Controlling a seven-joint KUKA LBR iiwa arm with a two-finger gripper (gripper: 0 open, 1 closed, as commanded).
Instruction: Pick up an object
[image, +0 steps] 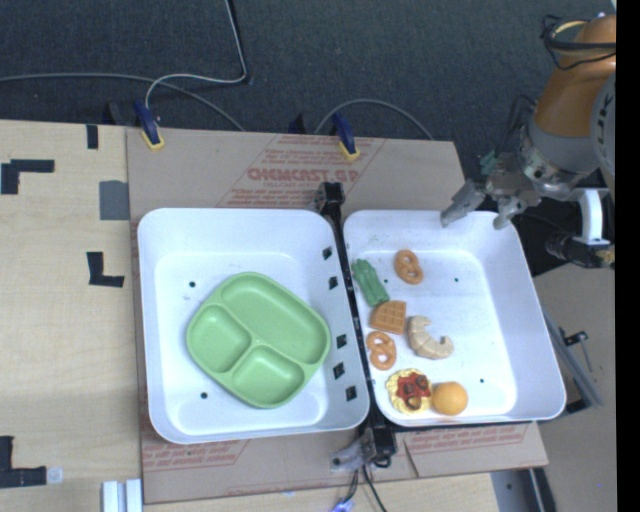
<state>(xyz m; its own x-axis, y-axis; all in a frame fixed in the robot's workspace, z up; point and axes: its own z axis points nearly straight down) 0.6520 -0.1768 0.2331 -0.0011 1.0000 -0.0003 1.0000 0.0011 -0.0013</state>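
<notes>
My gripper (478, 212) hangs over the far right corner of the right bin (500, 300), open, its two fingers spread with nothing between them. In that bin's left half lie several toy foods: a green pickle (369, 281), a pretzel (407, 265), a waffle (389, 317), a second pretzel (381, 349), a beige croissant-like piece (429, 339), a small pizza (408, 389) and an orange (449, 398). All of them sit well below and left of the gripper.
The left bin (170, 260) holds a green divided plate (258, 338). A black divider clip (331, 196) sits between the bins at the far edge. Cables run across the dark floor behind the bench.
</notes>
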